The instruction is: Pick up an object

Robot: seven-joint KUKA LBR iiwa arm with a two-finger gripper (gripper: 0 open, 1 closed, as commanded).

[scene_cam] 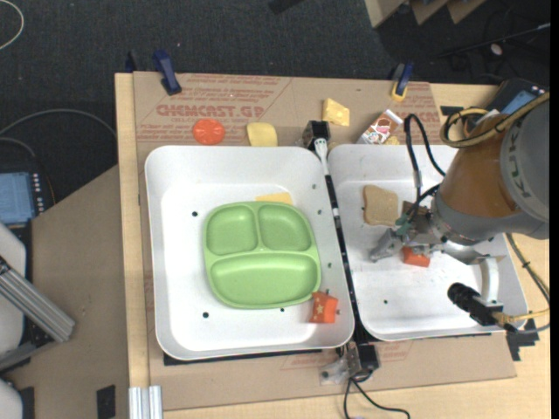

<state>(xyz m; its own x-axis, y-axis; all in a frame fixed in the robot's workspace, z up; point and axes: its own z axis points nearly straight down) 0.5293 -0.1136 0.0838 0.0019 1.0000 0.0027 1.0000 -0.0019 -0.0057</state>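
Left to right: green tray [260, 255] and orange block [324, 307] in the left bin [166, 234], well away from any reach. In the right bin [410, 321], brown slice [381, 205] on the far side. Gripper [390, 243] low just beside a small red piece [416, 257], lying right of the tips, outside them. Likely miss: closing on nothing, or nudging the piece aside. Jaw state impossible to tell.

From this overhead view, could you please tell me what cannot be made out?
- End effector: blurred and small, so finger state is unreadable.
- Orange block: partly under the arm; contact is unclear.
- Yellow piece: partly covered by the green tray.
- Packet print: too small to read.
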